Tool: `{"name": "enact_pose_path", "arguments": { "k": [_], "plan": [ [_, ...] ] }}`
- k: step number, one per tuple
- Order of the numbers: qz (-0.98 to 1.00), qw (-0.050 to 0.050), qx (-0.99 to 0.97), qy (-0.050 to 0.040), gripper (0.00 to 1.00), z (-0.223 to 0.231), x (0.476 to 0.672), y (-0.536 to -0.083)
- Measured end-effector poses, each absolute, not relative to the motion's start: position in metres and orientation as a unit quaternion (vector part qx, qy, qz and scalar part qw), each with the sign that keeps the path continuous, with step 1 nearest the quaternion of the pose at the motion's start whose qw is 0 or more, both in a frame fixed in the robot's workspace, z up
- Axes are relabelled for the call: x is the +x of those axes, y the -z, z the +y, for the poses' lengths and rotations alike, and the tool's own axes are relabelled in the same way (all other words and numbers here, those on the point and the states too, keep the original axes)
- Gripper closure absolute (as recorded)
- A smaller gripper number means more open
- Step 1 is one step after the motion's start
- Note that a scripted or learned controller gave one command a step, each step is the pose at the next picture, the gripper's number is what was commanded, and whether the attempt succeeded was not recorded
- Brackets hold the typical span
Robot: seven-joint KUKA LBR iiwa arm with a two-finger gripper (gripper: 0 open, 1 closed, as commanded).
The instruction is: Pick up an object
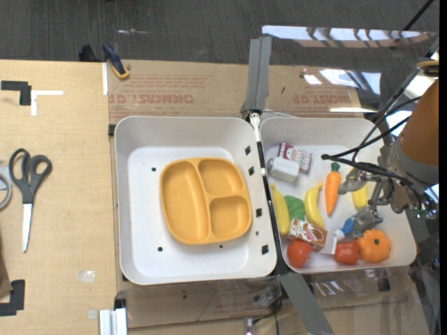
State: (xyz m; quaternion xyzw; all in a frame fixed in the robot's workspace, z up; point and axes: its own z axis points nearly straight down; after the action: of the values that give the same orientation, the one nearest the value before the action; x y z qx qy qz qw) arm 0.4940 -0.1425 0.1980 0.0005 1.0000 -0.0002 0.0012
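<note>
Camera view
Tabletop (56, 257): pale wood-grain board, with flat brown cardboard under the bins.
Left bin (133, 208): shallow white plastic, rounded corners; it holds a glossy yellow-orange plate (207, 200) with three rounded compartments.
Right bin (314, 135): same white plastic, touching the left bin along a hinged seam.
Toys in right bin: smooth plastic play food. A carrot (332, 189), tapered orange with green top, stands near the centre; a curved banana (313, 206) lies just at its 8 o'clock; a white box with red print (287, 162) sits at 10 o'clock of the carrot; two red tomatoes (299, 252) lie along the near wall at 6 to 7 o'clock; a ribbed orange pumpkin (375, 246) sits at 4 o'clock.
Pincer (368, 211): dull metal, low over the bin at 3 o'clock of the carrot, just above the pumpkin; whether it is wide or narrow I cannot tell.
Arm (422, 135): orange band, black cables.
Scissors (28, 187): grey handles, at 9 o'clock on the tabletop.
</note>
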Motion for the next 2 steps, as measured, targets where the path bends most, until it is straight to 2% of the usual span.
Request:
{"name": "enact_pose_path", "arguments": {
  "k": [1,2],
  "plan": [
    [1.0,0.002,0.024,0.0004,0.0,-0.151,0.533,-0.092],
    [0.999,0.003,0.04,0.0009,0.0,-0.171,0.538,-0.094]
  ]
}}
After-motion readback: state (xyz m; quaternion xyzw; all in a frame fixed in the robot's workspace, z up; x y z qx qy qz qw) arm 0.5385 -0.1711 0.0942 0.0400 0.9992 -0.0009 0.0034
